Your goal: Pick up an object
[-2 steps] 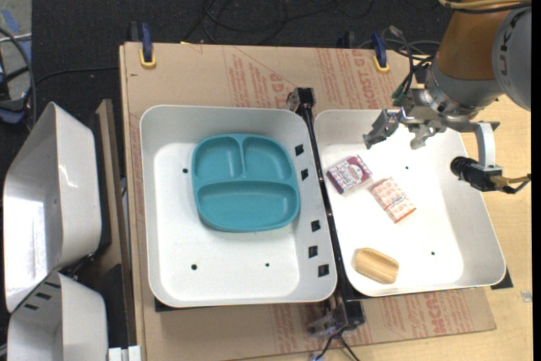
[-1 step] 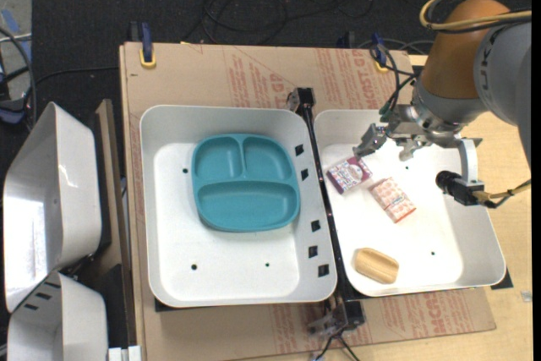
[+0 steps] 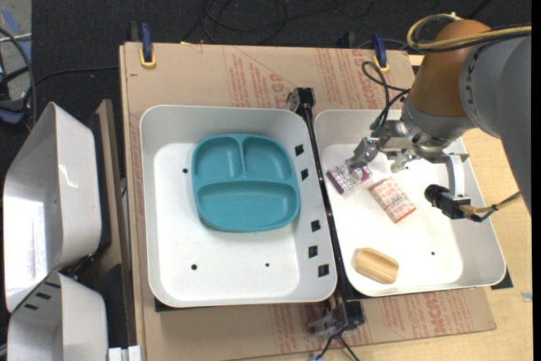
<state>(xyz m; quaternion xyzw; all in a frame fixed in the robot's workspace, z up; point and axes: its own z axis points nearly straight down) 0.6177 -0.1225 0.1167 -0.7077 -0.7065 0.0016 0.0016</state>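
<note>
My gripper (image 3: 368, 153) hangs over the back left part of the right bin (image 3: 482, 254), reaching in from the right. Just below and left of its tip lies a small purple-and-white packet (image 3: 347, 177), touching or nearly touching the tip; I cannot tell which. A pink checkered box (image 3: 394, 199) lies a little to the right of the packet on the bin floor. Near the front of the same bin rests a tan, bun-like object (image 3: 375, 265), well apart from the gripper.
The left bin (image 3: 161, 207) holds a teal divided plate (image 3: 246, 182). A black divider (image 3: 319, 182) runs between the bins. A black cable end (image 3: 441, 198) of the arm hangs over the right bin. White tubs (image 3: 46, 190) stand off the bench at the left.
</note>
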